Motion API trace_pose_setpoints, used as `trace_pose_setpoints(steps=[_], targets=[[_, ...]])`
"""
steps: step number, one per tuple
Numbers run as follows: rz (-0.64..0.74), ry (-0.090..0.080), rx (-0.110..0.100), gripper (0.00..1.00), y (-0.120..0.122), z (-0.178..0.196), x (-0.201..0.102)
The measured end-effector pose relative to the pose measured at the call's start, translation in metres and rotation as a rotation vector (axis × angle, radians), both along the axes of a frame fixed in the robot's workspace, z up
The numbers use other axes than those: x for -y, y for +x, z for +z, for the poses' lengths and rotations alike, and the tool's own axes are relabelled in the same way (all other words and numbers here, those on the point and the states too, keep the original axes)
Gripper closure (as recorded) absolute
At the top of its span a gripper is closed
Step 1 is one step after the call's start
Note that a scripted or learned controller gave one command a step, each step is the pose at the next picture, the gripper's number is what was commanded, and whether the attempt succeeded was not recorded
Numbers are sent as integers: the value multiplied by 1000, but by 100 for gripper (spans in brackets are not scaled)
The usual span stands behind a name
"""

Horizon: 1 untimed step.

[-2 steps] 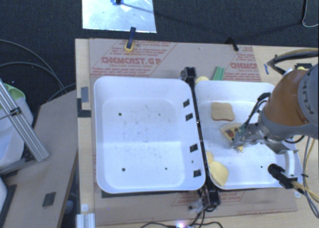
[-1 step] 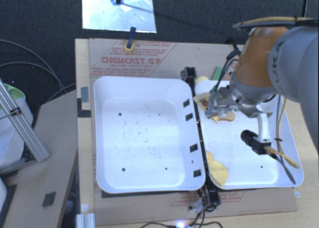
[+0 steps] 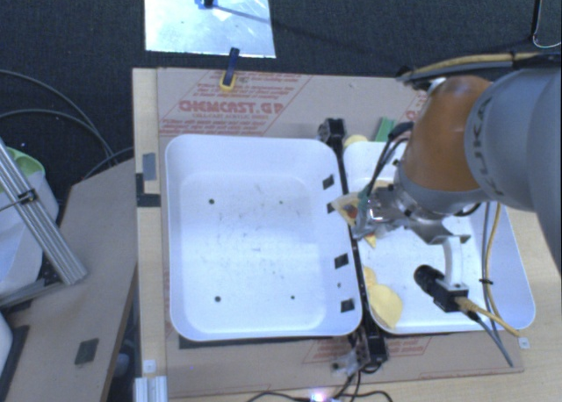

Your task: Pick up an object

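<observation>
One yellow object (image 3: 384, 300) in right bin (image 3: 518, 304), below hand (image 3: 364, 214); hand's grip state cannot be told.

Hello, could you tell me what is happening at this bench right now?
A grey arm with an orange band reaches in from the right over the right-hand bin. Its gripper is low at that bin's left edge, among some yellow objects lying there. Whether it has hold of anything cannot be told. The left-hand bin sits beside it.
</observation>
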<state>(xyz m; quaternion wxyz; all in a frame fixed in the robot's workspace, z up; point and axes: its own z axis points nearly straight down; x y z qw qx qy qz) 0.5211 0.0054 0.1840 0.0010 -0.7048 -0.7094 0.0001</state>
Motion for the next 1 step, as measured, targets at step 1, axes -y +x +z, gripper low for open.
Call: trace_pose_setpoints(steps=[1], targets=[[-1,0,9,100,-34,76,4]])
